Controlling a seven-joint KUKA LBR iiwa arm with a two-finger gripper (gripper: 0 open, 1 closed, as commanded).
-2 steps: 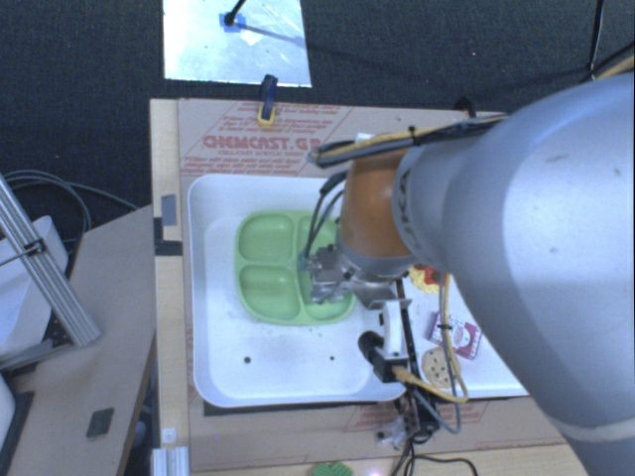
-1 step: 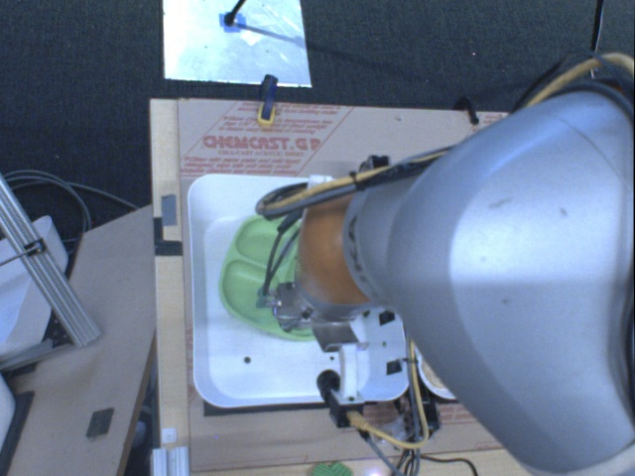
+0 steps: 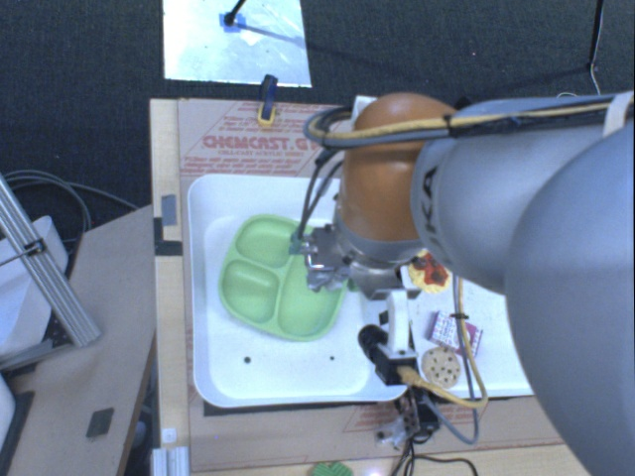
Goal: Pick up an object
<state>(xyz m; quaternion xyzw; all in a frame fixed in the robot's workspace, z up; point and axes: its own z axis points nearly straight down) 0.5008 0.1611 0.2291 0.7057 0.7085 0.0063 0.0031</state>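
A light green divided plate [image 3: 268,281] lies flat in the left white bin [image 3: 213,365]. The grey arm with its orange band hangs over the gap between the two bins, and its wrist covers the plate's right rim. My gripper [image 3: 322,271] sits low at that right rim, mostly hidden under the wrist. In the right bin lie a yellow and red toy [image 3: 429,272], a round tan cookie-like disc [image 3: 440,367] and a small white and purple packet [image 3: 454,331], all partly hidden by the arm.
A black and white part of the arm's tooling [image 3: 387,350] hangs over the ridge between the bins. Cables [image 3: 427,419] trail over the front edge. Behind the bins lies a cardboard sheet [image 3: 243,142] with a blue and yellow clamp [image 3: 267,99].
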